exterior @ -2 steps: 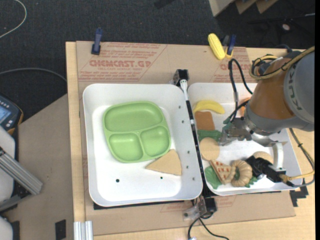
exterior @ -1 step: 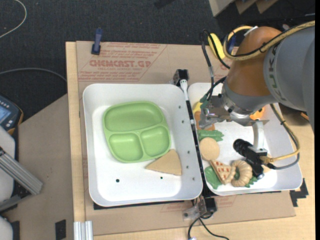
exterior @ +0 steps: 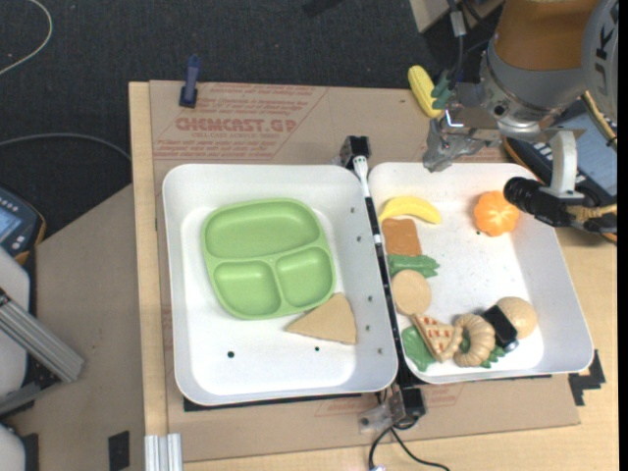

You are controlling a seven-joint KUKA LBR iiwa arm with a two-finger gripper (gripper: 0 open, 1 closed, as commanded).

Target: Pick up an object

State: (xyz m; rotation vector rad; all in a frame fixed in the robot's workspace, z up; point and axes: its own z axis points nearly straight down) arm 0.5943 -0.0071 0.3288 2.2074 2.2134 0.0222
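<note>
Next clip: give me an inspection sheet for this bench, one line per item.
Surface: two shallow white bins side by side on a brown board.
Job's things: yellow toy banana, orange fruit, more toy food in right bin; green divided plastic tray and tan wedge in left bin.
Clutter: blue clip on the board.
Grippers: tool above right bin's far edge.
Cables: white cable on dark floor.
Surroundings: dark carpet.

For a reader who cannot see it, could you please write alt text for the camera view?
The gripper hovers over the right bin's far edge, above toy food including a banana and orange. The left bin holds a green divided plate.
</note>
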